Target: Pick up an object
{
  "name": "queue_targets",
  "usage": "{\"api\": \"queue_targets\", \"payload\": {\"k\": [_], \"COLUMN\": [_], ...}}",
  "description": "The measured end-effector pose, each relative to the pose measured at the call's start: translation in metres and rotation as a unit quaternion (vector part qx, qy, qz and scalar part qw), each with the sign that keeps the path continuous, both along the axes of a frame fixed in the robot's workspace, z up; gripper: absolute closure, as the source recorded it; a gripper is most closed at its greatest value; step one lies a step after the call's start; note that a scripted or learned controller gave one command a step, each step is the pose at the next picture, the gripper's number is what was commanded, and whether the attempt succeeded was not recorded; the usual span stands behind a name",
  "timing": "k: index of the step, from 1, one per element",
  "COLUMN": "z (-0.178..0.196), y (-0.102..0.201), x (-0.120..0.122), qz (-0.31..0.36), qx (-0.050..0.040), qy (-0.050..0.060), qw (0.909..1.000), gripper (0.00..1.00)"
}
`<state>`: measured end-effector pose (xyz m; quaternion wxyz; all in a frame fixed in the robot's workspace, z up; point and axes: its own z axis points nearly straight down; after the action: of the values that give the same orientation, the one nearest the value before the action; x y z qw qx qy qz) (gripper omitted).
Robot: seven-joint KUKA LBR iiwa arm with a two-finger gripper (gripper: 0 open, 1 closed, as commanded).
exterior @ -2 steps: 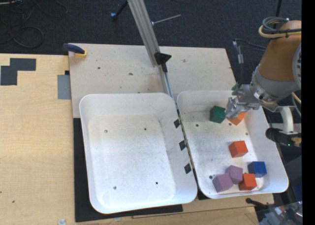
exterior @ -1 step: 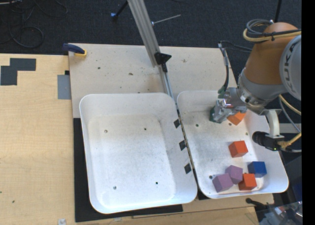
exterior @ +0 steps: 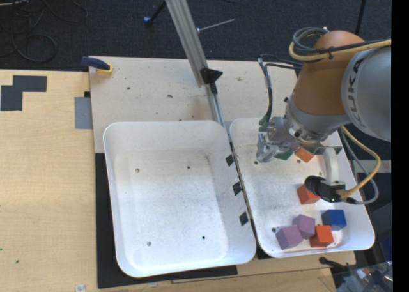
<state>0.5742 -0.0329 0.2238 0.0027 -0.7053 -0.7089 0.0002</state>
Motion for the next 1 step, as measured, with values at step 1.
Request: {"api": "queue_targets", "payload": {"k": [1], "z": [-0.0087], "y": [0.0548], "x": [-0.0193], "qz": [0.0], "qx": [-0.0003], "qy": [0.001], "qw": [1.0], "gripper": [1.0]}}
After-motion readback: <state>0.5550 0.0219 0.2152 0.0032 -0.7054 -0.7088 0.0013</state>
